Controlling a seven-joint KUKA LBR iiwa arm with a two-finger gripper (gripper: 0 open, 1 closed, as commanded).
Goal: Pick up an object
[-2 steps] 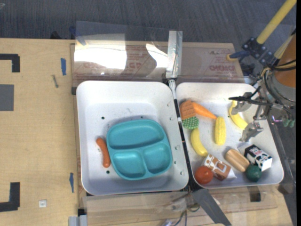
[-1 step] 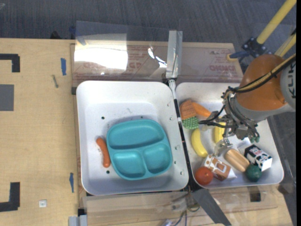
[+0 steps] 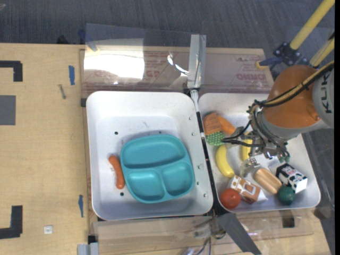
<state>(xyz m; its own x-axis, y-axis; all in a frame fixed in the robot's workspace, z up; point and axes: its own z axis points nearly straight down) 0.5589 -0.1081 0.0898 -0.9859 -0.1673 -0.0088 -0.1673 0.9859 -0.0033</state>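
- A light wooden tabletop seen from above at a slant, with black tape marks and small blue tape strips near its left side.
- Two shallow white plastic bins sit side by side on it: the left bin and the right bin, their inner rims touching.
- A clear plastic sheet stands behind the bins; reddish printed writing shows through it, too faint and reversed to read.
- The grey robot arm with an orange band reaches in from the right, above the right bin; dark letters on its grey casing are cut off at the frame edge and cannot be read.
- A teal plastic plate with three compartments lies in the left bin.
- The tool hangs low over the middle of the right bin, just above the toys; whether its fingers are spread or pressed together cannot be told.
- A yellow toy banana lies near the right bin's left wall.
- An orange toy sausage lies in the left bin, just beside the plate's left edge.
- A tan toy bread roll lies just below the tool.
- A brown waffle-like toy block sits toward the right bin's back, touching an orange toy carrot.
- A small orange and white carton, its print too small to read.
- A black and white box.
- A red toy tomato.
- A dark green round toy.
- A green textured piece.
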